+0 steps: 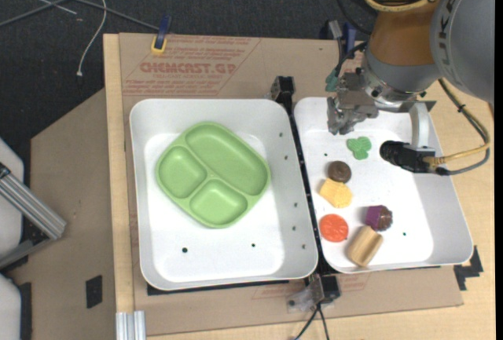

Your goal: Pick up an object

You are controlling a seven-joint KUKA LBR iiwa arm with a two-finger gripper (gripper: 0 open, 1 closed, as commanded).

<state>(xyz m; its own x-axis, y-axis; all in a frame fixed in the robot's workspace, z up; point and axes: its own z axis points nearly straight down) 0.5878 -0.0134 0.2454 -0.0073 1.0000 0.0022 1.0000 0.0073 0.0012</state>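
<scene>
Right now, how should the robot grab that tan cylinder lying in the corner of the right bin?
The tan wooden-looking cylinder lies on its side, tilted, near the front wall of the right white bin. Probably best to come straight down from above and pinch across its round middle, not its flat ends. The orange disc and purple piece sit close, so turn the gripper to avoid them.

The arm (464, 24) comes in from the upper right corner, its grey casing filling that corner and its orange band (413, 9) bulging just above the wrist. Below the band the wrist (389, 83) narrows to a grey metal collar, with cables looping over and beside it. The gripper (343, 123) points down and to the left, hanging low at the end of the wrist, its dark tips close together.
</scene>
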